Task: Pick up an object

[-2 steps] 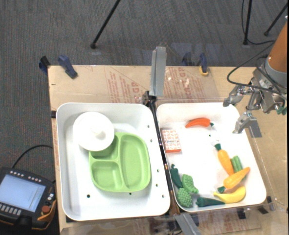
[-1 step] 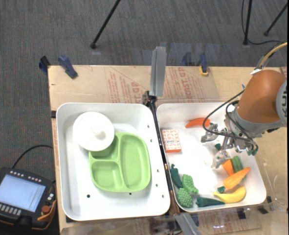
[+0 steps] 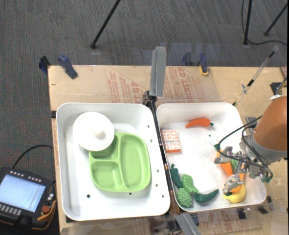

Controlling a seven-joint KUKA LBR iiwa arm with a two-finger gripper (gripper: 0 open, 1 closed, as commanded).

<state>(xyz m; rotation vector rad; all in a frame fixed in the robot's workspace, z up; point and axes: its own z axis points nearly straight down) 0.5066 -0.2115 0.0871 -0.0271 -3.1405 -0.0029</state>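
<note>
Since the gripper (image 3: 239, 173), open or closed impossible to tell, hangs over the right bin's (image 3: 232, 109) near-right corner, look just left for the orange carrot-like toy (image 3: 226, 168), pointing roughly front-to-back.

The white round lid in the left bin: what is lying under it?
The white round lid rests on the back corner of the green divided tray. That corner is covered, so anything inside that compartment is hidden.
</note>
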